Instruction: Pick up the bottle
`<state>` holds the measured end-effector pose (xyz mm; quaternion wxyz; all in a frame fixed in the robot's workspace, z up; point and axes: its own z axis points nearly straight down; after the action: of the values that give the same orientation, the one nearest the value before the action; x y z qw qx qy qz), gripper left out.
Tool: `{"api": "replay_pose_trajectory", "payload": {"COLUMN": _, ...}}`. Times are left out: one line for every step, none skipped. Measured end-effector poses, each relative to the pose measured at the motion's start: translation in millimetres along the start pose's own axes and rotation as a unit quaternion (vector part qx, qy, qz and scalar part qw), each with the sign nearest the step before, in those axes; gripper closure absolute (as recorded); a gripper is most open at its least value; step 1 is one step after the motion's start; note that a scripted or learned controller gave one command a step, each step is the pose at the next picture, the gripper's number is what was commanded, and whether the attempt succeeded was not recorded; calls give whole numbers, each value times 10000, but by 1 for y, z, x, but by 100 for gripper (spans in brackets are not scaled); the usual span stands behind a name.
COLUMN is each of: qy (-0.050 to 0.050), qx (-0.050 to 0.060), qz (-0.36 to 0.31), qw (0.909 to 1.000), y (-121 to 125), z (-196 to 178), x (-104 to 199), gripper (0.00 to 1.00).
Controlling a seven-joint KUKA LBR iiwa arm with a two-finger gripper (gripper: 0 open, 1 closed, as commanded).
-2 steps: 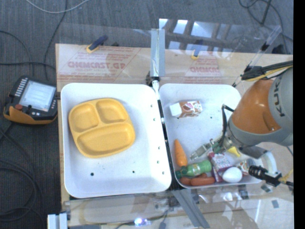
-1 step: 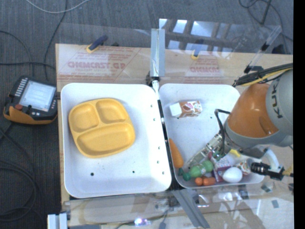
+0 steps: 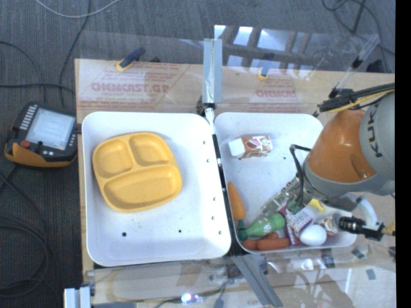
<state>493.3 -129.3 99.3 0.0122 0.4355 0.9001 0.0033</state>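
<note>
Item: bottle (image 3: 265,225), green, lying at lower right of the frame in the right bin (image 3: 270,122), wedged among carrot (image 3: 237,203), egg (image 3: 313,235) and packets. My pincer (image 3: 290,201) sits just above it; its opening I cannot tell. Risk: crowding neighbours could deflect my grasp, taking a packet instead.

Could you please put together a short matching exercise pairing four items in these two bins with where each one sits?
Things:
1. yellow tray
2. carton
3. green bottle
4. white egg

Places:
A. right bin, upper part
B. right bin, front right corner
C. left bin
D. right bin, front edge, beside the carrots

Pairs: 1-C, 2-A, 3-D, 4-B
</note>
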Motion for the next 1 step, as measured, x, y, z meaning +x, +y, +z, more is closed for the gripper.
{"api": "replay_pose_trajectory", "payload": {"qy": -20, "qx": -18, "qz": 3, "qw": 10000, "y": 1, "z": -1, "x": -1, "gripper": 0}}
